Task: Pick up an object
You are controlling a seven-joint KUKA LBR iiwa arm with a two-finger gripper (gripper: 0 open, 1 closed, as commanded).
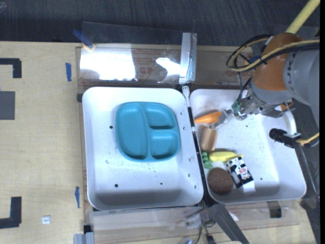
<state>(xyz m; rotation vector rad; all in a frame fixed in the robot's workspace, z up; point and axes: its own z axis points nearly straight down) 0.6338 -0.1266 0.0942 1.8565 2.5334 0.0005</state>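
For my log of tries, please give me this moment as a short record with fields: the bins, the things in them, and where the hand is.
left bin: holds a blue divided plate
right bin: holds a carrot, a tan cylinder, a banana, a small green piece, a brown round object, a black-and-white carton
arm: reaches in over the right bin's far side
hand: low, beside the carrot's right end
hold: no thing seen between the fingers
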